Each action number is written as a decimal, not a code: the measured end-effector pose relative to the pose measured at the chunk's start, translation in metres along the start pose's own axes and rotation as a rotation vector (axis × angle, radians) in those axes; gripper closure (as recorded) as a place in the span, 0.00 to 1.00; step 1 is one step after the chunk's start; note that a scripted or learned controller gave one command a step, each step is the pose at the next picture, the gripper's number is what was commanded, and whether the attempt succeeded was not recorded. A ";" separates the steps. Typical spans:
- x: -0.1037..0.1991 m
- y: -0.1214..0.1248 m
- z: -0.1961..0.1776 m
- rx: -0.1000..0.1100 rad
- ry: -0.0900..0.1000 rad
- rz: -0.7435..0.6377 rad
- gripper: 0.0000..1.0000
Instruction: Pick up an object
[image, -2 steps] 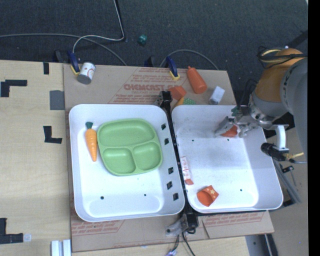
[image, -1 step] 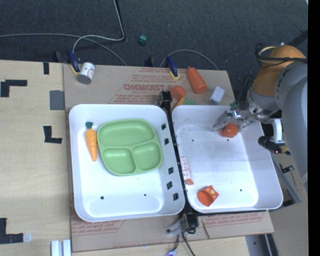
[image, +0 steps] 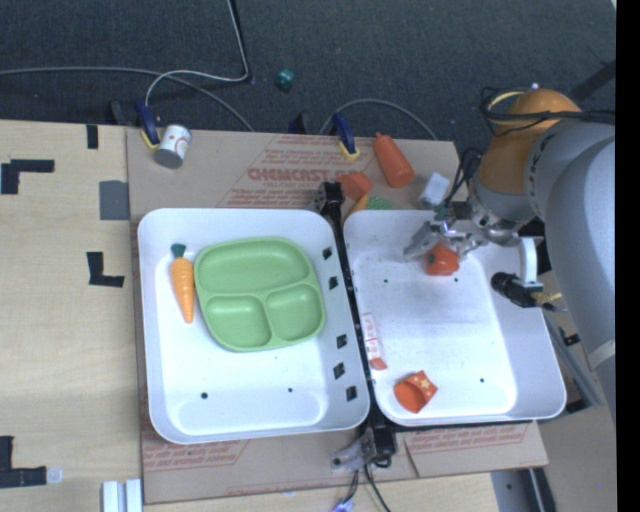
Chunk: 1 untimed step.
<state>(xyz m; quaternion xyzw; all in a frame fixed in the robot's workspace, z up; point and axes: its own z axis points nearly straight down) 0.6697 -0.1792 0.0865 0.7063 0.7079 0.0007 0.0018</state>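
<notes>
My gripper (image: 442, 243) hangs over the back of the right bin (image: 520, 395), at the end of the grey arm with its orange band. A small red object (image: 441, 263) lies right under the gripper, partly covered by it; whether it is held is unclear. An orange-red crumpled object (image: 414, 390) rests near the front of the right bin. In the left bin (image: 160, 380) lie a green divided plate (image: 262, 292) and, left of the plate, a toy carrot (image: 183, 284).
An orange bottle-like item (image: 393, 160) and another orange piece (image: 356, 186) lie on the cardboard behind the bins. A small can (image: 174, 144) sits at the back left. Clamps and cables run along the rear edge. A label strip (image: 372, 342) lies by the right bin's left wall.
</notes>
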 end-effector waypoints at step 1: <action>-0.001 0.000 -0.010 -0.001 -0.002 -0.001 1.00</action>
